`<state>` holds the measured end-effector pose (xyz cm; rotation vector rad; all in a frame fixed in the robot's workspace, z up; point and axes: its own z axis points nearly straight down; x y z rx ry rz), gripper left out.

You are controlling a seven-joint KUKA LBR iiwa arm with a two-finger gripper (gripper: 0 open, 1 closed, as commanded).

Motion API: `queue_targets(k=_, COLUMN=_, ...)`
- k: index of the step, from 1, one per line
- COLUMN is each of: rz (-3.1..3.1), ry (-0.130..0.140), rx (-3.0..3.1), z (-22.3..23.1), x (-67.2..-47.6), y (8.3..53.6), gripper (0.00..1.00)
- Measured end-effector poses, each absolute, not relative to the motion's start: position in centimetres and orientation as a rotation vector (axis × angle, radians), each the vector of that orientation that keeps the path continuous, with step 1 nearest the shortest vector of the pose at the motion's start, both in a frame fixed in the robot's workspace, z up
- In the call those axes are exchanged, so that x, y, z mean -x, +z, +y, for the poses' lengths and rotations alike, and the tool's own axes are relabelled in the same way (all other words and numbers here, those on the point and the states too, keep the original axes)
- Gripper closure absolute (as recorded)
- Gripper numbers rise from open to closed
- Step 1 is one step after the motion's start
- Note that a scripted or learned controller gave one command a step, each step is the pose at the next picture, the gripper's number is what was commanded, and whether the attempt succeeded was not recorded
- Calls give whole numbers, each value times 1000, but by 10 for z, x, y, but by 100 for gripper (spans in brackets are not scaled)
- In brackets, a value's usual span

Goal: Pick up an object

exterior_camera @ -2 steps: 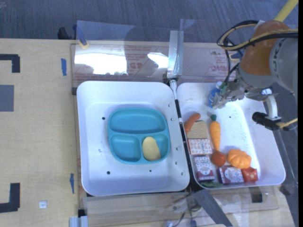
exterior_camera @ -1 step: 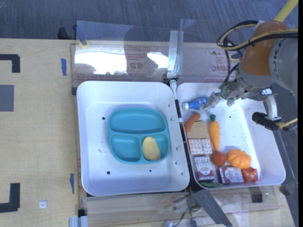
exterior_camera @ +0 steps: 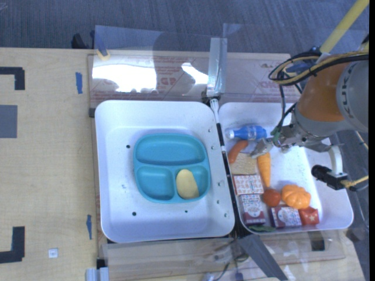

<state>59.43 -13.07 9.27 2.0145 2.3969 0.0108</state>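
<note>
End effector (exterior_camera: 262, 147) in rt bin, grip state unclear, carrot (exterior_camera: 265, 168) just below.

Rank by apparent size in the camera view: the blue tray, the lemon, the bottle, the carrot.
1. Blue tray, by far the largest.
2. Carrot and bottle: they look about alike, and the arm hides part of each, so no ranking.
3. Lemon, slightly smaller.

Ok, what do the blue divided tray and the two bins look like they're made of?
Blue tray: likely moulded plastic with a smooth, satiny finish, judging by its even colour, rounded compartment walls and soft sheen.
Left bin and right bin: probably thin formed plastic, glossy white, with rounded corners and a rolled rim; enamelled metal cannot be ruled out.
</note>
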Motion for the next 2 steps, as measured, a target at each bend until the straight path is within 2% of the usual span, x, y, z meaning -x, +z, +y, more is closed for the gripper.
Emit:
queue_targets(k=1, rz=2391, ry=20, rx=-2013, z=-130, x=-597, y=105, gripper=100)
queue_targets(k=2, rz=2362, ry=14, rx=-2059, z=-61, x=-658, y=190, gripper=100)
